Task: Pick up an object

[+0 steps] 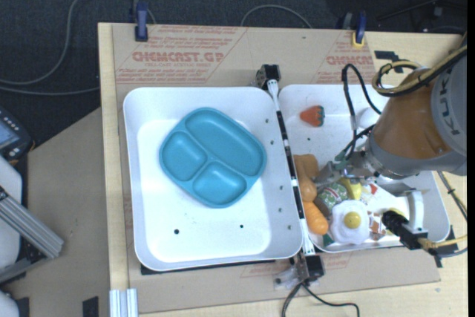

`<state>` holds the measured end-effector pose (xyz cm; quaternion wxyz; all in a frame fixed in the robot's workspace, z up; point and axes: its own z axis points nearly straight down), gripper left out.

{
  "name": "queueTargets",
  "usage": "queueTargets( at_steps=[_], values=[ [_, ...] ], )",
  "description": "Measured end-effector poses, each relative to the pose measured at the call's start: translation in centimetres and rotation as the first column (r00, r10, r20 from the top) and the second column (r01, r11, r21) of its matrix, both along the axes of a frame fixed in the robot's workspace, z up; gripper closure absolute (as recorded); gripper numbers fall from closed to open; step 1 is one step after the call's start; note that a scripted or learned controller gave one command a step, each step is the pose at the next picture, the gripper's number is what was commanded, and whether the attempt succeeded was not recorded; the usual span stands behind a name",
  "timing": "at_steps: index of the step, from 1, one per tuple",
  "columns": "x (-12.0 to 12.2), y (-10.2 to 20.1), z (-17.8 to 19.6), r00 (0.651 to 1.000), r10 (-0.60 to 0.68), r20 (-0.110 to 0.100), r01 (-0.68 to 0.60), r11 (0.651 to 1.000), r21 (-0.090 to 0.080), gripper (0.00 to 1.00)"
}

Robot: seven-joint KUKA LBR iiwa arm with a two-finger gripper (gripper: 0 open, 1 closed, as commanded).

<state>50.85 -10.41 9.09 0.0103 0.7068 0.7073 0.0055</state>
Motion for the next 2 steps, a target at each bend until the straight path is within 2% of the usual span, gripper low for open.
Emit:
queueTargets(
  at_steps=[1,2],
  values=[
    [0.2,-0.4,1.1,1.0,-0.004,0.006,0.004,1.0,-0.008,1.0],
    [2.0,6.4,11.8,1.0,0.009,-0.009,-0.009,1.0,0.008,1.0]
  ],
)
